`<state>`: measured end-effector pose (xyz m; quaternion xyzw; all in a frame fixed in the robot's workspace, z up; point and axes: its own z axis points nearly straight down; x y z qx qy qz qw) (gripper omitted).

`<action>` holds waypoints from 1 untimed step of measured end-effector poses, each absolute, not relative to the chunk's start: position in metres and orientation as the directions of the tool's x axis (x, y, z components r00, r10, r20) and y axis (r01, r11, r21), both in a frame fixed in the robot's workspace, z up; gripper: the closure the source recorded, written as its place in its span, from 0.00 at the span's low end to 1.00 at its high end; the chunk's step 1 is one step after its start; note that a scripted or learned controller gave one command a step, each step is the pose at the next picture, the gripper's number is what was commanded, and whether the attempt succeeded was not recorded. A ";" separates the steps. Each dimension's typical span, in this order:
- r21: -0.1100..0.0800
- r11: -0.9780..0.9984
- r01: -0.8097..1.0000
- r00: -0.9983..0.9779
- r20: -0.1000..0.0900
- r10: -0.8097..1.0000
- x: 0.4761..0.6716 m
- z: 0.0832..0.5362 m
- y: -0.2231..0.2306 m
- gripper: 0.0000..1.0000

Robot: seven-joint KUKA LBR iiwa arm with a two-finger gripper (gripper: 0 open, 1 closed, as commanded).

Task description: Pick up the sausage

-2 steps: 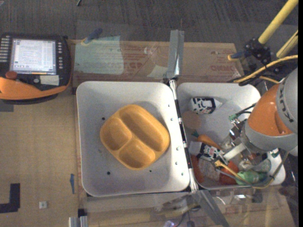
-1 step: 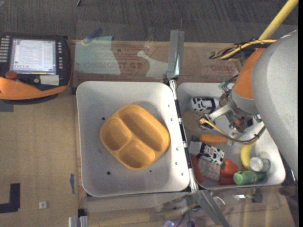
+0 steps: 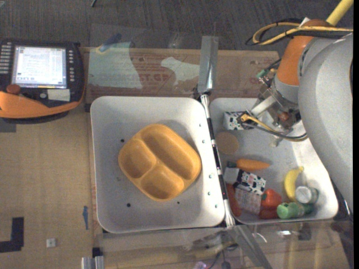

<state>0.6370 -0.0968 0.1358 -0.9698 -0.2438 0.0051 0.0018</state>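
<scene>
Seemingly the sausage [image 3: 231, 199] is the reddish length along the right bin's [image 3: 291, 150] left wall, near corner, partly under a carton [image 3: 248, 198]. It lies down-view and leftward of the gripper [image 3: 273, 118], whose opening I cannot tell.

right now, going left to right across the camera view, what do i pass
orange and black teach pendant → yellow divided plate in the left bin → round tan piece → carrot → banana, these last three in the right bin
</scene>
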 end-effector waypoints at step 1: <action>-0.011 -0.913 0.407 0.913 -0.011 0.407 0.642 0.122 -0.095 0.00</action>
